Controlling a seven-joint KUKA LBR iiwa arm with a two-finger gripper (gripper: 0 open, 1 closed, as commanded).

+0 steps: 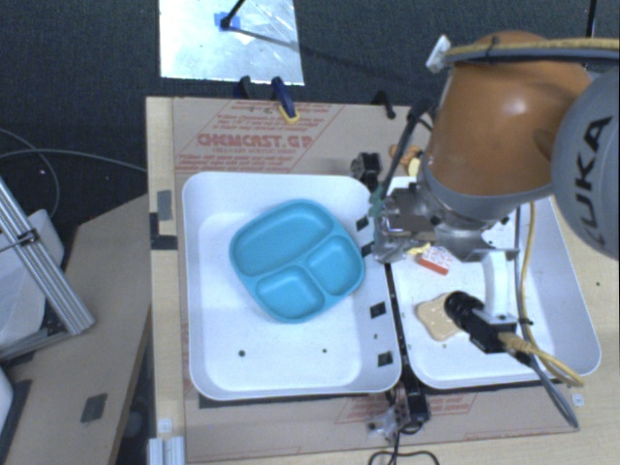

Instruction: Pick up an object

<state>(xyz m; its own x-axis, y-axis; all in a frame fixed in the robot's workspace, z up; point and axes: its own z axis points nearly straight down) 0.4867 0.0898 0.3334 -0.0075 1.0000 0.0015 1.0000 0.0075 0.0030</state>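
The camera above the bench is looking down on two white bins sitting side by side on a cardboard sheet [252,139] that is bearing red lettering. A blue clamp [284,100] is gripping the sheet's far edge, and a shiny foil-like sheet [228,27] is lying beyond it on the dark floor. An aluminium frame [44,279] is leaning in at the left.

The arm [494,134] is hanging its broad orange band over the right bin [572,327] and hiding much of that bin's far half. The gripper [387,235] is hovering low over the wall where the bins meet, close to the right edge of the blue plate [295,260]. I cannot tell how wide it is standing or whether it is holding anything.

The blue plate is lying flat in the left bin [208,356], turned at a slant. It is showing rounded corners and three compartments, one large and two smaller. In the right bin a small red and white item [436,258] is lying just beside the gripper. A flat tan piece [436,320] with an uneven outline is resting nearer the front.
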